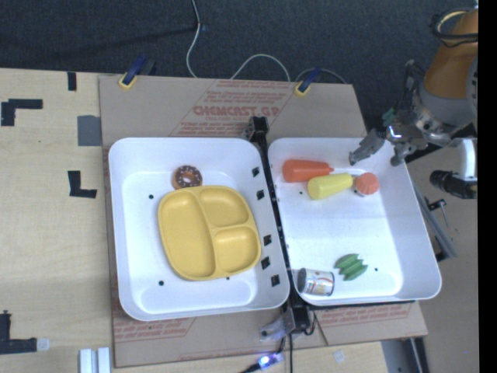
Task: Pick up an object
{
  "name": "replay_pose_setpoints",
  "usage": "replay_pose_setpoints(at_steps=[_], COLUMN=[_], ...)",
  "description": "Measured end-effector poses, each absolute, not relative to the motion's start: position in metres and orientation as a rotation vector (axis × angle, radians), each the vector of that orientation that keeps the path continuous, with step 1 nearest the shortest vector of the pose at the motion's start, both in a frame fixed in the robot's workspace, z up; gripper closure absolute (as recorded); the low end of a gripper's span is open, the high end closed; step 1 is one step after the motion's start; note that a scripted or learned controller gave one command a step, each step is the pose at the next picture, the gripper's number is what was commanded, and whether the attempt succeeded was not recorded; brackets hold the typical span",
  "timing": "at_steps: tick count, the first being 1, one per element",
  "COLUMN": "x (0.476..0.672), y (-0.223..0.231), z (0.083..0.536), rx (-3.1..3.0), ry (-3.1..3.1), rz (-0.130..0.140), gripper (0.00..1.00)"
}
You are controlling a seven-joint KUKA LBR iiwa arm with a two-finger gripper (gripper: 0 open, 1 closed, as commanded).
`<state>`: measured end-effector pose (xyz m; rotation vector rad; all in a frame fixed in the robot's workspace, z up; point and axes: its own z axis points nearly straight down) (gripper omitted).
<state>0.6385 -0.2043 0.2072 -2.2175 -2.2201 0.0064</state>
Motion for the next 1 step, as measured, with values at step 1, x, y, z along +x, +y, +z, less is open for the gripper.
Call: replay_pose_setpoints(at_steps=[1], x=[0.6332], y=[-0.2065], z=[0.1620], rx=[-2.218], ry=[-2.219], rz=[0.007], gripper=[0.00])
